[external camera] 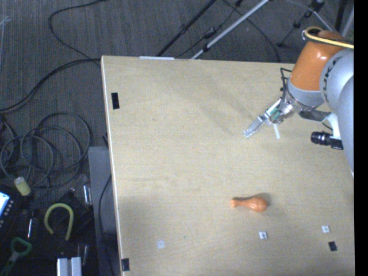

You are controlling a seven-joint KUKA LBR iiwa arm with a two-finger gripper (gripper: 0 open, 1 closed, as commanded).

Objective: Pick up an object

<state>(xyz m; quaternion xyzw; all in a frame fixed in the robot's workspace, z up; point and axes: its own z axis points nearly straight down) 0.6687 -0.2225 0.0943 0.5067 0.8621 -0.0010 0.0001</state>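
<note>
Orange pear-shaped object (251, 203) lies on its side.

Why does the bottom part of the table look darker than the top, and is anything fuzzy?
In the camera view, a broad soft shadow dims the tan wooden tabletop near the small orange pear-shaped object; the upper part is evenly lit, without glare. The arm's thin silvery tool looks slightly blurred.

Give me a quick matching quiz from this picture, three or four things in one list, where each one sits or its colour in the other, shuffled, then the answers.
Things:
1. orange pear-shaped object
2. hand
3. black tape mark
4. green hook-shaped tool

Descriptions:
A. on the floor, lower left
B. poised over the bench, upper right
C. lying on the bench, lower middle
D. near the bench's left edge, upper part

Pairs: 1-C, 2-B, 3-D, 4-A
</note>
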